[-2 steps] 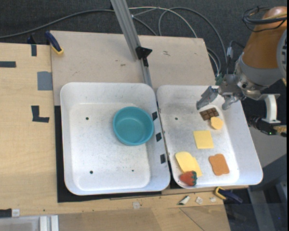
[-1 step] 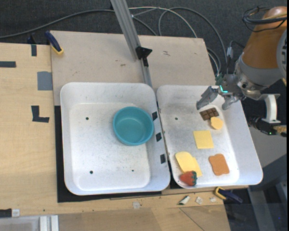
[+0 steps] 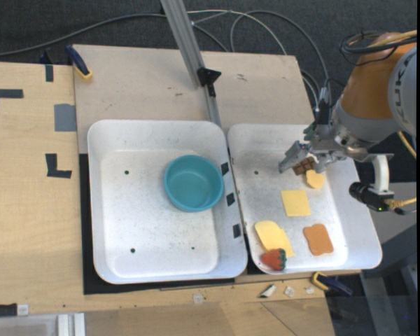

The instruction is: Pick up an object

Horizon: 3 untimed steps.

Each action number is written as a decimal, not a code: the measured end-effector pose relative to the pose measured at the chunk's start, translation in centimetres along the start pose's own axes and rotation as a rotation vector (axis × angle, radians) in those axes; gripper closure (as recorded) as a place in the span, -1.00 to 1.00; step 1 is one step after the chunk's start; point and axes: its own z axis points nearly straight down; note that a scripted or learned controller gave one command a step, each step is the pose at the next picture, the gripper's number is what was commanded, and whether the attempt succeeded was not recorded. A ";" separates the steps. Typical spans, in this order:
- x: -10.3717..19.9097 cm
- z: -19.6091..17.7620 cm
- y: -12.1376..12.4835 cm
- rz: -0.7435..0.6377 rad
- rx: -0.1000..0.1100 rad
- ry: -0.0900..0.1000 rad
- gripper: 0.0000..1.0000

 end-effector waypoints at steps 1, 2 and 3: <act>0.1 6.5 -0.4 0.000 0.002 0.001 -1.00; 0.1 11.6 -0.3 -0.001 -0.008 -0.003 -1.00; 0.2 10.3 -0.1 -0.002 -0.011 -0.001 1.00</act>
